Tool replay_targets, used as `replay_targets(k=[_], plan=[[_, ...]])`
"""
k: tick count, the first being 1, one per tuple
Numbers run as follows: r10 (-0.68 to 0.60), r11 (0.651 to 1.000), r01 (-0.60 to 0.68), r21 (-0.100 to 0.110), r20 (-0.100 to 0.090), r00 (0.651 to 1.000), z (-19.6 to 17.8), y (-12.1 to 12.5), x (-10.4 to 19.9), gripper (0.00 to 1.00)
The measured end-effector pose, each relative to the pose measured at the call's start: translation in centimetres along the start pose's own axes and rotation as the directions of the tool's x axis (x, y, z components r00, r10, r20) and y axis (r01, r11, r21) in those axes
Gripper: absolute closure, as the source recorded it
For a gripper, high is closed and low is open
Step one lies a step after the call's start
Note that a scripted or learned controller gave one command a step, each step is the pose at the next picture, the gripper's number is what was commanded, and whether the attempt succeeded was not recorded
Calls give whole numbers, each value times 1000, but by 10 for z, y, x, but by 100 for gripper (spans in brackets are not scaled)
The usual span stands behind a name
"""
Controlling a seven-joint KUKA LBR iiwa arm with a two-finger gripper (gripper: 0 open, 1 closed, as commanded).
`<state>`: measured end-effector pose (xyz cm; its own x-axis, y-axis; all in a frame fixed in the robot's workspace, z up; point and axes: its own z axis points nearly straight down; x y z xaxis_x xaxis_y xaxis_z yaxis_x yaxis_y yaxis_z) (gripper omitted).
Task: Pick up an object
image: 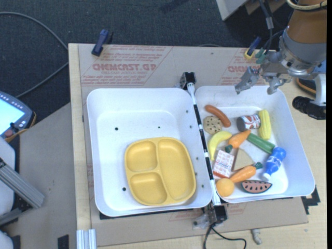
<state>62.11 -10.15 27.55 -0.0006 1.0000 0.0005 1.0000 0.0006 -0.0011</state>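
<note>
Dark carpet is surrounding the bench (155,61), w/ a blue clamp (100,42) sitting at its 11 o'clock corner. I'm watching the left bin (104,113), which is holding a yellow divided tray (159,170) toward its 5 o'clock side. A black clip (187,79) is sitting at 12 o'clock on the seam between the bins. The right bin (295,139) is carrying the pickable stuff: a cookie (211,124) and sausage (217,115) at 10 o'clock, a banana (217,141), red-white packet (224,163) and orange (225,187) down its left side, two carrots (239,138) (244,174) mid-bin, a watermelon slice (256,186) at 6 o'clock, a corn cob (265,124), green piece (260,142) and blue bottle (274,160) toward 3 o'clock. I'm seeing the gripper (257,85) hanging over the bin's 12 o'clock rim, fingers spread apart, grasping nothing, above the items and not touching any.
</note>
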Motion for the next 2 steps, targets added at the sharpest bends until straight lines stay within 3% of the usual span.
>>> replay_targets(k=[1, 2], plan=[[2, 1000, -2, 1, 1, 1000, 132, -14, -79, 0], [1, 1000, -1, -13, 4, 1000, 184, -8, -88, 0]])
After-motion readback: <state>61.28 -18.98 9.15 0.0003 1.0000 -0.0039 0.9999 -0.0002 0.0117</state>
